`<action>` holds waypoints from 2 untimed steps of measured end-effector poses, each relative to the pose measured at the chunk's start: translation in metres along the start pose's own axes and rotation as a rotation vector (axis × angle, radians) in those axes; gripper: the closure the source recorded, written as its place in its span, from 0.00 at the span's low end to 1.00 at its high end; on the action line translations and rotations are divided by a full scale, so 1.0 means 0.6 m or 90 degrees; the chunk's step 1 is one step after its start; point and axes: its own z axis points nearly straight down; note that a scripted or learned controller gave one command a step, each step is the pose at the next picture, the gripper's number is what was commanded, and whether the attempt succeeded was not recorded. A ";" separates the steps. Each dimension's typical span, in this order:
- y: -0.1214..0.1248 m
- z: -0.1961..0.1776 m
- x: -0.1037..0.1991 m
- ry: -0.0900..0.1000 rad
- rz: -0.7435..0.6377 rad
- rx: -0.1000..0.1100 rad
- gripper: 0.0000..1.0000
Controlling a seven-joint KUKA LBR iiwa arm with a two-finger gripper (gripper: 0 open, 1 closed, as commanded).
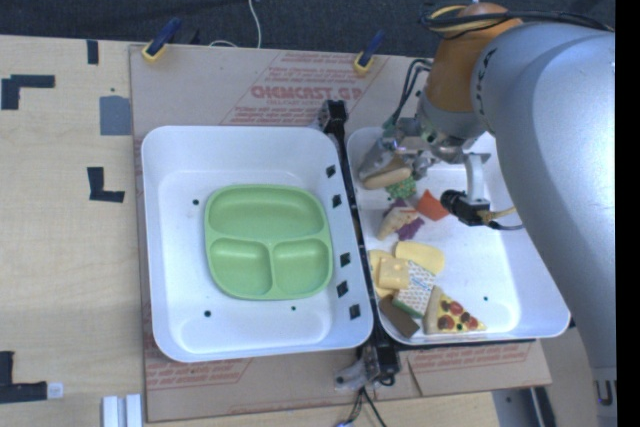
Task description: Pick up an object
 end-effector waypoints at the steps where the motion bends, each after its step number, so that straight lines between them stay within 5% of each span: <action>1: 0.000 0.000 0.001 0.000 0.000 0.000 0.00; 2: 0.000 0.000 -0.009 0.001 0.000 -0.001 0.00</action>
